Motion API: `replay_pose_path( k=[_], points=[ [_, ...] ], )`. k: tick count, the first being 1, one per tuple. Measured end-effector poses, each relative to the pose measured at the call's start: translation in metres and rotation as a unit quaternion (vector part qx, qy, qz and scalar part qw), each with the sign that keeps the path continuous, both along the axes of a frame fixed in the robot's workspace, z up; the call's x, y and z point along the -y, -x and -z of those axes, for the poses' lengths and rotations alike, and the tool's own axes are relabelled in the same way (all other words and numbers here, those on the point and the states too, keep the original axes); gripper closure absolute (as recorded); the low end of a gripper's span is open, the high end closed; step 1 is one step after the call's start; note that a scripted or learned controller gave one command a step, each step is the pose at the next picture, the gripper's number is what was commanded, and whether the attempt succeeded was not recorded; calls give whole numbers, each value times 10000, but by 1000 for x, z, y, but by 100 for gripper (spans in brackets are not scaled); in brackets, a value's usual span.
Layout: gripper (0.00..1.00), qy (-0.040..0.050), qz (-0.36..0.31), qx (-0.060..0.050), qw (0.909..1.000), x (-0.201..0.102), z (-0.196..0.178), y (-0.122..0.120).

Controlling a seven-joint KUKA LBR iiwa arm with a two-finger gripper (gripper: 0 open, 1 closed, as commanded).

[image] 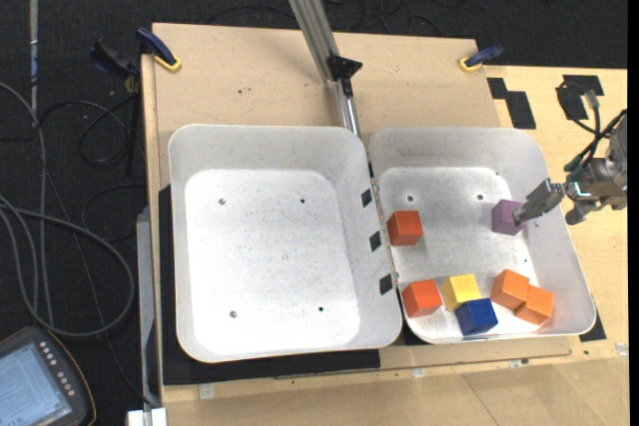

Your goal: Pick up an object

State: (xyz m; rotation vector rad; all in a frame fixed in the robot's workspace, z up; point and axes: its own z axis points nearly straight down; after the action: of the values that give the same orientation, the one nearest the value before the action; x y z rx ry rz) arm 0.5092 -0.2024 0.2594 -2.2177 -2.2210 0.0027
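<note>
A: Where's the gripper (527,209)?
B: Right bin (454,161), far right side, tip at the purple block (506,215). Looks like it's touching; can't tell the opening or any grip.
A: Other blocks?
B: Orange one (404,227) well left, the others nearer the camera.

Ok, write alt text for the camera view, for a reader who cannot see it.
A robot gripper reaches in from the right, its tip at a purple block in the right white bin. That bin also holds four orange blocks, a yellow block and a blue block; the left white bin sits beside it.
</note>
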Motion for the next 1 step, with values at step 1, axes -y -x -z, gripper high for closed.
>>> replay_pose_path(
  k=[1],
  points=[
    [0, 6, 3, 17, 10000, 0, -2, -1]
  ],
)
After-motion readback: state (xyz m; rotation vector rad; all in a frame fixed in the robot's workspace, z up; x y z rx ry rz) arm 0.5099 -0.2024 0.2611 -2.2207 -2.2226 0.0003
